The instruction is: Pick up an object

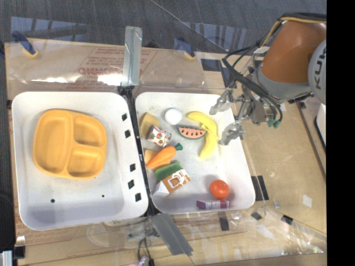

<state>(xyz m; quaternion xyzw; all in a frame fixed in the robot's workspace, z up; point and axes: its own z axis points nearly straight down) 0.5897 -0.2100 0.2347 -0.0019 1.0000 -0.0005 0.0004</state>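
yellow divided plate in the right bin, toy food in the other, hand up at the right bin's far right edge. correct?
Not quite. The camera view shows the yellow divided plate in the left bin; the toy food, such as the banana and tomato, lies in the right bin. The hand is at the right bin's far right edge.

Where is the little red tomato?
The tomato sits in the right bin, near its front right corner. A purple packet lies just in front of it, and the banana is farther back.

A curved yellow banana (206, 131) lies flat in the right bin (238, 165), right of frame centre. Its inner curve touches a red watermelon slice (191, 132); a red tomato (219, 189) sits below it.
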